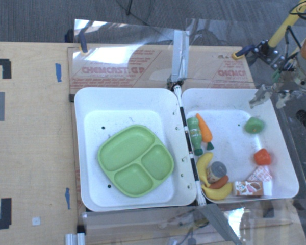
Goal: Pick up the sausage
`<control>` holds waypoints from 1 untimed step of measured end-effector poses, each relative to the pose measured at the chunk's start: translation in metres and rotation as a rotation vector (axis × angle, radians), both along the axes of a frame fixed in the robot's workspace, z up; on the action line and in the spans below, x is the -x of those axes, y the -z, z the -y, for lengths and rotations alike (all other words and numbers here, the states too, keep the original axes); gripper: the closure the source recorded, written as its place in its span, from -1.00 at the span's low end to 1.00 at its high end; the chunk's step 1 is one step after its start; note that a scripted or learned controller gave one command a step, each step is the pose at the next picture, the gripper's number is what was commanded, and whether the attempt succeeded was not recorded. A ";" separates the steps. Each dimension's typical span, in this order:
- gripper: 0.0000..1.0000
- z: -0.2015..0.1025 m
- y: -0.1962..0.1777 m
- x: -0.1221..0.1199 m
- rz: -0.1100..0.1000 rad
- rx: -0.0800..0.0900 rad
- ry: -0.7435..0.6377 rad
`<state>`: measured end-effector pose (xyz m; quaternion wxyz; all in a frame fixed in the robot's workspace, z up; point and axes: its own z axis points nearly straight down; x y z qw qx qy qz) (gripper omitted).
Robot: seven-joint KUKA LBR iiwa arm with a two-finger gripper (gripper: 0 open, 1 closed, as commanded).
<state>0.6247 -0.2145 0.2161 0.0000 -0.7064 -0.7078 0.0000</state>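
Nearest the camera, at the front edge of the right bin [288, 188], a small red-and-white carton [254, 186] is seen lying on its side. Just left of it, two bananas [210, 180] are curved around a grey can [218, 168], and the sausage [218, 182], reddish-brown, is lodged between the can and the lower banana, touching both. Further back, a green bottle [195, 134] is laid along the bin's left wall with a carrot [204, 128] just beside it. A red-orange item [262, 157] and a green round item [254, 125] are placed towards the right side, well apart from the sausage. A green divided plate [135, 160] is held in the left bin [86, 137]. The end effector [270, 94] is poised over the right bin's far right corner, its fingers spread apart with nothing between them.
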 end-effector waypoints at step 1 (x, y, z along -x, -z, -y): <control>-1.00 -0.035 0.128 -0.044 0.005 0.003 -0.193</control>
